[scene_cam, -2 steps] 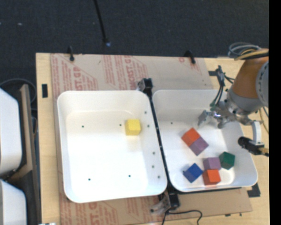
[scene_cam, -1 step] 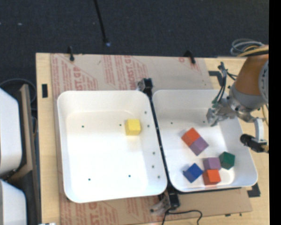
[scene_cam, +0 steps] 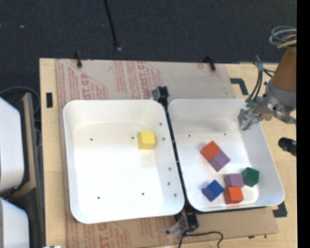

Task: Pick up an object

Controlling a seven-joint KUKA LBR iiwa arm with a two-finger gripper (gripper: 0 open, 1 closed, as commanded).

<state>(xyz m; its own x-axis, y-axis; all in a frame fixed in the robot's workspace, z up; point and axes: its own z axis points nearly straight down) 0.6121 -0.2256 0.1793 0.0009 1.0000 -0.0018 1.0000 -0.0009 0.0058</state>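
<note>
A yellow block (scene_cam: 146, 140) lies in the left bin (scene_cam: 82, 123), near its right wall. The right bin (scene_cam: 196, 112) holds an orange block (scene_cam: 210, 150) touching a purple block (scene_cam: 220, 160) in its middle. Along its near edge sit a blue block (scene_cam: 213, 190), another purple block (scene_cam: 234, 180), another orange block (scene_cam: 234, 195) and a green block (scene_cam: 251, 176). My gripper (scene_cam: 246, 119) hangs over the right bin's far right corner, apart from all the blocks, with nothing seen between its fingers.
The bins stand side by side on a cardboard sheet (scene_cam: 124, 79) on the bench. Clips (scene_cam: 160, 93) hold the bins at the far and near seams. A white box (scene_cam: 5, 138) stands off the bench to the left.
</note>
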